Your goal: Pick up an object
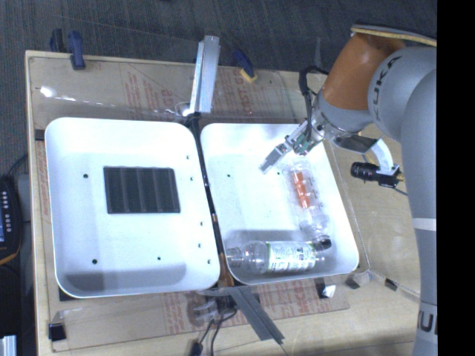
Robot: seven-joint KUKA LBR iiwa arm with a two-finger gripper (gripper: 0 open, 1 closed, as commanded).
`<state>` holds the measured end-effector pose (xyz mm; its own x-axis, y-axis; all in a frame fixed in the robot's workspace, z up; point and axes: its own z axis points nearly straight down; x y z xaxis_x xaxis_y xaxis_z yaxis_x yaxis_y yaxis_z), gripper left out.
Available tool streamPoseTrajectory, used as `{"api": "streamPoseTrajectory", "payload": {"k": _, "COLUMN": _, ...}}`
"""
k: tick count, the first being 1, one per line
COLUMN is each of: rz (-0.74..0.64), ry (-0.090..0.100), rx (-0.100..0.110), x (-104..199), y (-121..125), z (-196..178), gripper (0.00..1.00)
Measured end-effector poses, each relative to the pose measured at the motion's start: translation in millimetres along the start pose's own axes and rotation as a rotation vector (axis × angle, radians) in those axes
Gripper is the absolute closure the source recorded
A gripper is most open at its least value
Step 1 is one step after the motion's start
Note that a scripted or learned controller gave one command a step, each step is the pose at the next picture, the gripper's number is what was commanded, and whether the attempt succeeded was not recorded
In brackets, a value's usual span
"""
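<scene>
Hand [276, 156] of the grey arm with its orange band [355, 69] hangs over the far part of the right white bin [236, 199], reaching in from the right; whether it is spread or pressed together I cannot tell from here. Just near of it lies a clear plastic bottle with an orange label [305, 191], running near to far along the bin's right side. A second clear plastic bottle with a pale label [276, 255] lies crosswise against the near wall. The left white bin [67, 199] carries a dark ribbed rectangular panel [141, 190]. Both bins sit on the bench [111, 87].
</scene>
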<state>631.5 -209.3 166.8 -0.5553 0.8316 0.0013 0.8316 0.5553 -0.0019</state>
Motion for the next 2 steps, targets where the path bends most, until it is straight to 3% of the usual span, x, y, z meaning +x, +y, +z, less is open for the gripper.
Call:
{"api": "streamPoseTrajectory", "payload": {"k": 1, "rz": -0.012, "ry": 0.0, "rx": 0.0, "x": 34.2, "y": -51.6, "z": 20.0, "gripper": 0.0}}
{"api": "streamPoseTrajectory", "payload": {"k": 2, "rz": 0.085, "ry": -0.002, "rx": -0.001, "x": 29.8, "y": -47.9, "z": -36.7, "gripper": 0.0}}
